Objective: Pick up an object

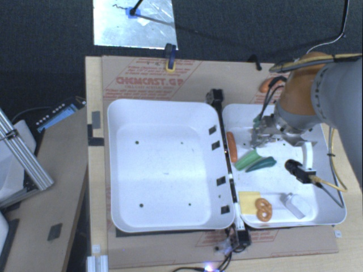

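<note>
Camera view has the gripper low in the right bin, just above the green object. It's too blurry there, so honestly can't tell its state.

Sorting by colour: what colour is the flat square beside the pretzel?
Yellow flat square, camera view.

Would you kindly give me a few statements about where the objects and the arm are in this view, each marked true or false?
1. The green objects lie in the right bin. True.
2. The yellow block lies in the left bin. False: it lies in the right bin, near its front left corner.
3. The pretzel lies beside the yellow block. True.
4. The gripper is over the left bin. False: it is over the right bin, above the green objects.
5. The orange stick lies along the right bin's left side. True.
</note>
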Robot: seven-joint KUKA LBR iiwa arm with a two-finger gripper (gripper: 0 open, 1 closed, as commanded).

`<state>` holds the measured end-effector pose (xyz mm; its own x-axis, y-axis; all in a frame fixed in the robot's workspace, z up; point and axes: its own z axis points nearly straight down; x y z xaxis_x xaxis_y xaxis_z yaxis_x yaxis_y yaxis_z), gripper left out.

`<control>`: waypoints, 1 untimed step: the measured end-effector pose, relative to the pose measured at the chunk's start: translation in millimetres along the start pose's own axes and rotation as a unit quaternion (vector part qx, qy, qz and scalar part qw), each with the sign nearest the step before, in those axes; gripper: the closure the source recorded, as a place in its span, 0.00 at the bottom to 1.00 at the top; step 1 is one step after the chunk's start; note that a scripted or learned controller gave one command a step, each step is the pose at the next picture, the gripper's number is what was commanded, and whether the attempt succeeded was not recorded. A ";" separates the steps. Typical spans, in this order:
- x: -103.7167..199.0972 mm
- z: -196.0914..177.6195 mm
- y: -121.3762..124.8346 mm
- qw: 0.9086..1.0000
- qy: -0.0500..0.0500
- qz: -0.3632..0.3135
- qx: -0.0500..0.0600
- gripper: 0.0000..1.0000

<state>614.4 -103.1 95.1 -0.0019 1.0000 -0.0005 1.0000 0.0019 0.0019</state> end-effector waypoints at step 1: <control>44.4 -249.6 -4.6 1.000 0.000 -0.003 -0.010 1.00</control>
<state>609.3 -58.6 344.7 -0.0085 1.0000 -0.0009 0.9997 0.0085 0.0217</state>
